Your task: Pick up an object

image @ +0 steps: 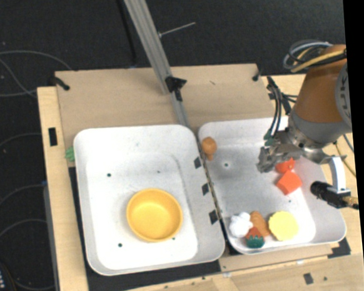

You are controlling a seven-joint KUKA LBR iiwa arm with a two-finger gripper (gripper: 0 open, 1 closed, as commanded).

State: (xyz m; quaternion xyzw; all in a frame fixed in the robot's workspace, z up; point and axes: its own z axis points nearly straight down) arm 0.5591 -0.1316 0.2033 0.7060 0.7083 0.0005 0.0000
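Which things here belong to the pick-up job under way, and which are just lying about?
In the job:
gripper, low over the right bin
orange block, just beside it

Lying about:
yellow bowl in the left bin
yellow lump
white lump
carrot-like piece
small brown ball

robot lab, plywood bench [134,95], loose cables [0,68]
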